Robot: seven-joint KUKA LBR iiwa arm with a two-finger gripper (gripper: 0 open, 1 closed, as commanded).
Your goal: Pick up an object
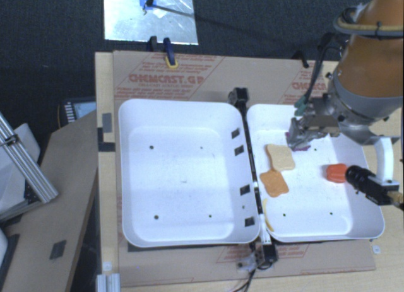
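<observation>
Right white bin (366,224): pale tan bread slice (280,157), flat; claw (302,138) beside it, grip unclear.

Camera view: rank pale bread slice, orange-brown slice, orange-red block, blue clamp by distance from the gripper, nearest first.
From the gripper:
1. Pale bread slice, just below-left of it in the right bin.
2. Orange-brown slice, lower, by the divider.
3. Orange-red block, right side; close to 2.
4. Blue clamp, far, beyond the bins.
</observation>
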